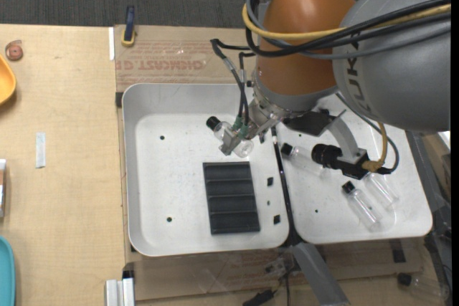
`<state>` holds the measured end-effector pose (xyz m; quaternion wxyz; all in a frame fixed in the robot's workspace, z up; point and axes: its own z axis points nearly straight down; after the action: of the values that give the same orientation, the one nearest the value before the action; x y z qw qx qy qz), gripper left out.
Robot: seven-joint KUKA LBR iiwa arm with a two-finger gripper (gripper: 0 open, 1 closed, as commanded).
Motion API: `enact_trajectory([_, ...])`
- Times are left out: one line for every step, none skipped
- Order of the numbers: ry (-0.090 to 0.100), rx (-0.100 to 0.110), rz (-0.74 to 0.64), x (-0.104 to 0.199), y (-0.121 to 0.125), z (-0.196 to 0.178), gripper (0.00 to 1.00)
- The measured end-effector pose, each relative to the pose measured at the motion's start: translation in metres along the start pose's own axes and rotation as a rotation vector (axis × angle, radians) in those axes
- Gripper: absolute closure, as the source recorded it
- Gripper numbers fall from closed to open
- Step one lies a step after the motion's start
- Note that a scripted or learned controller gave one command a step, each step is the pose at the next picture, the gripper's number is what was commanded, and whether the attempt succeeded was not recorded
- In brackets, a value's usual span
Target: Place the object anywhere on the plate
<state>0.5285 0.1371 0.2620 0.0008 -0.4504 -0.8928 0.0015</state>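
In the left bin (143, 175), just far of the black plate (231, 197), the hand (240, 136) meets a clear vial (231, 134); whether it grips I cannot tell; light, slippery, likely brittle; best pinched mid-body.

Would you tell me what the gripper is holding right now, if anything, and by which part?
It cannot be told. The gripper sits over a clear vial with a black cap in the left bin, above the black plate, but the fingers' hold is unclear.
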Motion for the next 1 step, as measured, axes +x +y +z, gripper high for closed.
enact_trajectory([0.000, -0.001, -0.104, -0.0076, -0.0187, -0.0074, 1.00])
